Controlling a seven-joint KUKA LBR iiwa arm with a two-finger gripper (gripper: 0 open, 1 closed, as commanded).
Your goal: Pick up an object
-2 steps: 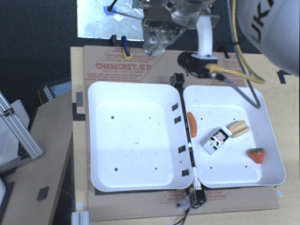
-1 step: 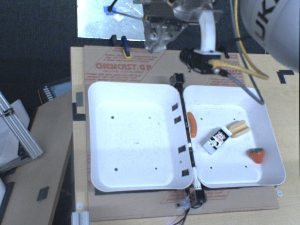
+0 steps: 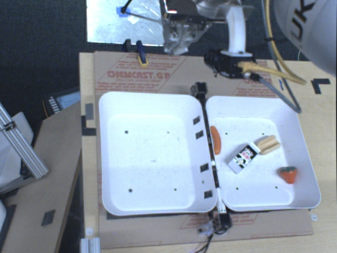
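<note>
The right bin holds a white carton with black cow patches, a tan bread-like piece touching its upper right end, an orange carrot lying along the bin's left wall, and a red strawberry near the right wall. My gripper hangs high above the bench's far edge, beyond both bins and well away from every object. Nothing shows between its fingers.
The left bin sits beside the right one, joined by a black clip strip. Both rest on a cardboard sheet. A blue and yellow clamp stands at the far edge. An aluminium rail lies at the left.
</note>
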